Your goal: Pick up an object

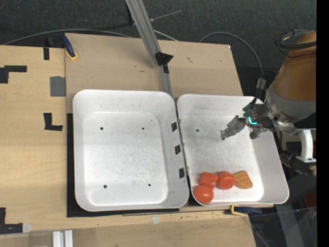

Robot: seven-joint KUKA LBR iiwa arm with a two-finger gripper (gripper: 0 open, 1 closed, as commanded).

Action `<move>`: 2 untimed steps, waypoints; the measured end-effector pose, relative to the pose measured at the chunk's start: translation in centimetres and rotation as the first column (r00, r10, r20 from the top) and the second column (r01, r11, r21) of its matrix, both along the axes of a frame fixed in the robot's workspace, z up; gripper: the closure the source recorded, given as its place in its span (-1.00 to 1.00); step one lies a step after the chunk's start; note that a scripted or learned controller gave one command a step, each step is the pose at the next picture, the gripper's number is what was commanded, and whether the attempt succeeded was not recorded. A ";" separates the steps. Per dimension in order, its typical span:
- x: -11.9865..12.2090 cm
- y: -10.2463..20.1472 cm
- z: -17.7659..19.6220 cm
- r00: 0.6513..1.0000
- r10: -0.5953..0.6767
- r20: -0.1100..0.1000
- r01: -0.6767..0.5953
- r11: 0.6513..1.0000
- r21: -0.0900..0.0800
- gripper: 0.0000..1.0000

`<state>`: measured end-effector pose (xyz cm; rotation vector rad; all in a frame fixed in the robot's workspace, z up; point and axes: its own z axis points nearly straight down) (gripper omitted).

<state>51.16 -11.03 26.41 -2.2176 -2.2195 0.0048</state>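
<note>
Two shallow white bins sit side by side on the wooden worktop [128, 60], the left bin [123, 99] and the right bin [272, 163] touching along their inner rims, where a few small dark clips show at the seam. The arm [295, 81] enters at the right edge, its orange band above the grey wrist, and the pincer [240, 127] hangs over the upper middle of the right bin, with a small teal light glowing on its body. One dark finger [229, 131] slants down to the left toward the bin floor; the other is lost against the wrist, so whether the pincer stands wide or narrow cannot be told, and nothing shows between its tips. The things to pick lie well apart from it, huddled at the bin's near edge: three red rounded objects [211, 185] pressed together (they look like small tomatoes, though the shapes are too soft to be sure), and just beside them on the right a tan, biscuit-like piece [243, 179] touching the nearest red one. A grey metal pole [144, 22] slants down from the top of the view to a black fitting near the back of the seam between the bins.
</note>
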 end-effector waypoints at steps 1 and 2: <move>0.1 0.0 0.2 1.000 0.001 0.004 -0.001 1.000 -0.001 -1.00; 0.2 -0.7 -5.9 1.000 -0.001 -0.003 0.001 1.000 0.000 -1.00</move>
